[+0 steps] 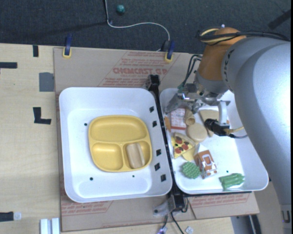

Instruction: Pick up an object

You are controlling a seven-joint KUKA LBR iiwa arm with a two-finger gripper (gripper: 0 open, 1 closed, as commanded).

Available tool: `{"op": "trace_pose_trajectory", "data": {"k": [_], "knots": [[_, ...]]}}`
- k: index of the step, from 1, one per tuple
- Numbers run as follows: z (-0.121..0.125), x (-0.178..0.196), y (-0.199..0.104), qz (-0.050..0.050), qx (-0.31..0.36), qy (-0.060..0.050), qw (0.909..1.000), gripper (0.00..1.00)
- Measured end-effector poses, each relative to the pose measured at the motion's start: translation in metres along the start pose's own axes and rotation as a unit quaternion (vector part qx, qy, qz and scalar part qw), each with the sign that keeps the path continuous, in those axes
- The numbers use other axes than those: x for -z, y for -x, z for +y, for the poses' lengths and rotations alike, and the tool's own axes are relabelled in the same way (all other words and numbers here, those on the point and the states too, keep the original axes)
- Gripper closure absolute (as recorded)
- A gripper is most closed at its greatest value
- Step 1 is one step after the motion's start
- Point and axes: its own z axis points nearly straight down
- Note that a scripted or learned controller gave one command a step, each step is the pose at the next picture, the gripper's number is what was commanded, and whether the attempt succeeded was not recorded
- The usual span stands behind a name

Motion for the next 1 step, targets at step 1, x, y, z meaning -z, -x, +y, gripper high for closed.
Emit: {"op": "trace_pose_trajectory", "data": {"k": [1], "knots": [[0.0008, 0.0100, -0.0012, 0.000, 0.001, 0.001, 1.0000, 1.00]]}}
